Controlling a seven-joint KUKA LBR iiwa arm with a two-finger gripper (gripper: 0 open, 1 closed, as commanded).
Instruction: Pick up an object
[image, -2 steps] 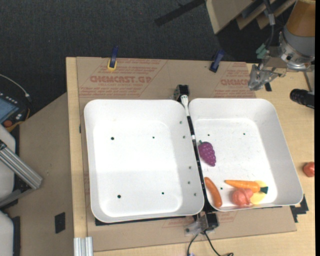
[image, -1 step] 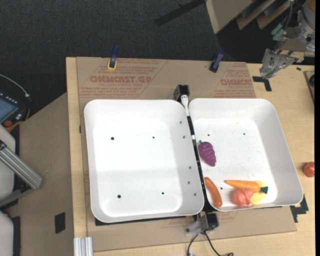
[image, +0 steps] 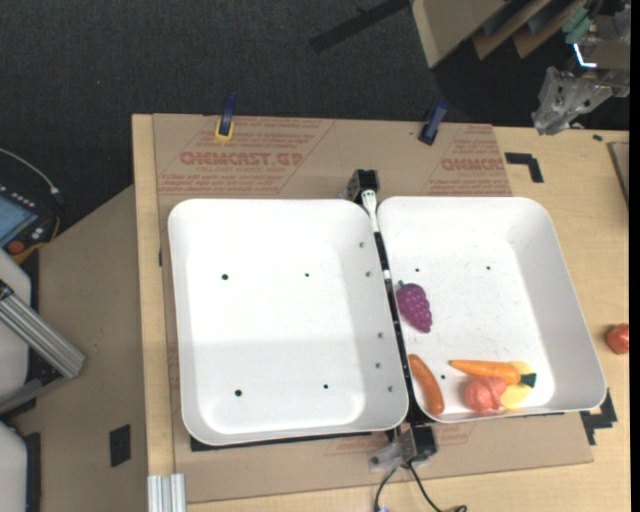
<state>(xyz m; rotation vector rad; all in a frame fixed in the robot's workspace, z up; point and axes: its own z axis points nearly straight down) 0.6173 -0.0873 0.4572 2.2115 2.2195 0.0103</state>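
Observation:
The right bin (image: 530, 250) holds several toy foods. A purple bunch of grapes (image: 414, 306) lies by its left wall. Along the front edge are an orange-red sausage (image: 427, 385), a carrot (image: 487, 369), a pink piece (image: 482, 396) and a small yellow piece (image: 514, 397), the last three touching. My gripper (image: 562, 98) hangs at the top right of the view, high above the bench and beyond the right bin's far corner, well away from all the objects. Nothing shows in it.
The left bin (image: 200, 300) lies beside the right one, their walls meeting at a black divider (image: 380, 270). A small red-orange object (image: 617, 339) sits on the bench outside the right bin. Two clamps (image: 227, 122) hold the cardboard base at the back.

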